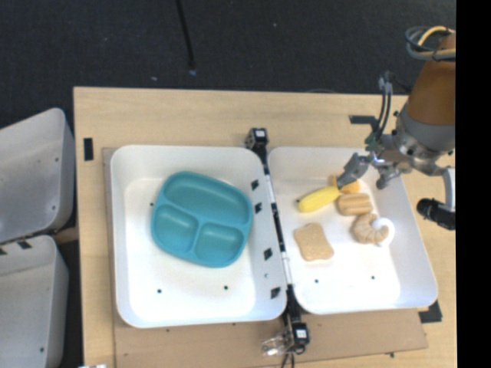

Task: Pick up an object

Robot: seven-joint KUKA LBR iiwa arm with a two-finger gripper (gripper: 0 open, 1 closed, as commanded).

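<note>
A wooden bench [92,282] is seen from above, and two shallow white bins are set on it side by side. The left bin [130,282] holds a blue divided plate [202,218], which lies a little above that bin's middle. The right bin [399,282] is taken as the landmark. The grey arm [430,106] is reached in over the bin's upper right corner, and the gripper [367,169] is held low over the bin's upper middle. Whether its jaws are apart or together cannot be told, and nothing is seen between them. Just beneath the gripper, in the bin's upper middle, a yellow banana [318,199] is laid. Beside it, toward the bin's right, a bread roll [354,203] is touching a small orange piece [350,186]. A cracker [313,241] is placed at the bin's centre, and a shrimp [371,230] lies to the right of it.
</note>
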